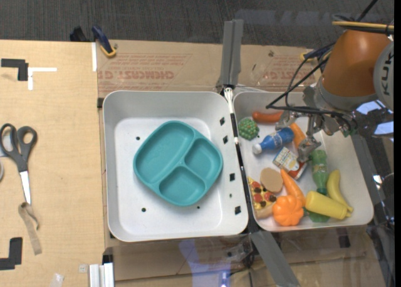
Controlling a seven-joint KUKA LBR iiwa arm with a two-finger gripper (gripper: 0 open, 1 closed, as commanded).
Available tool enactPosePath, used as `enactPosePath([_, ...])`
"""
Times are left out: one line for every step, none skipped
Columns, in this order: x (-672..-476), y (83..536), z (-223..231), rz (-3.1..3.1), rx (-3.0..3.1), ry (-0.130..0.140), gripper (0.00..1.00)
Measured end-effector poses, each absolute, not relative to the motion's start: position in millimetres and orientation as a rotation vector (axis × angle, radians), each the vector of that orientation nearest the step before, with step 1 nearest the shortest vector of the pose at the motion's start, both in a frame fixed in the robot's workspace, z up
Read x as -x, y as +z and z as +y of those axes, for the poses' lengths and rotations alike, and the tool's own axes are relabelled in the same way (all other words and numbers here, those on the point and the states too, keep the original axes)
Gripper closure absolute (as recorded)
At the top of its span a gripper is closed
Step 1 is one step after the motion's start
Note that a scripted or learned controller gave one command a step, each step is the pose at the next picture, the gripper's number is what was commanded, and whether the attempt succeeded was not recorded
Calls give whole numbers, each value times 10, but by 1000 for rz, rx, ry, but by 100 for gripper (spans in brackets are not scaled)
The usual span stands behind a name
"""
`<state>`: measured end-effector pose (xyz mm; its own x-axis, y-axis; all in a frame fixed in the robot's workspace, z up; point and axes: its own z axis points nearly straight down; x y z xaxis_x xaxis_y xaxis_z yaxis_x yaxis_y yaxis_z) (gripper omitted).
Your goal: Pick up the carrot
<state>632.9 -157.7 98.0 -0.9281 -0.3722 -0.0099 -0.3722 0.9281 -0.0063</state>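
The carrot [291, 183] lies in the right bin [360, 173], below and a little left of the gripper [306, 148]; the two are apart. If the gripper is wide or narrow, I cannot tell. Around the carrot are a pumpkin [287, 210], a pizza slice [260, 195], a yellow bottle [324, 205], a banana [335, 187] and a blue bottle [274, 141]. The left bin [119, 173] holds a teal divided plate [178, 163].

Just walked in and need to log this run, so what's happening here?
A grey arm's tool hangs over the right white bin, among toy foods. The slim orange toy carrot lies in that bin, nearer the camera, ungrasped. The left white bin holds a teal divided plate.
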Motion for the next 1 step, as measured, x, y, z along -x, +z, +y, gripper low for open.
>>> enactPosePath([-6348,1099,-1581,3068,593,-12,100])
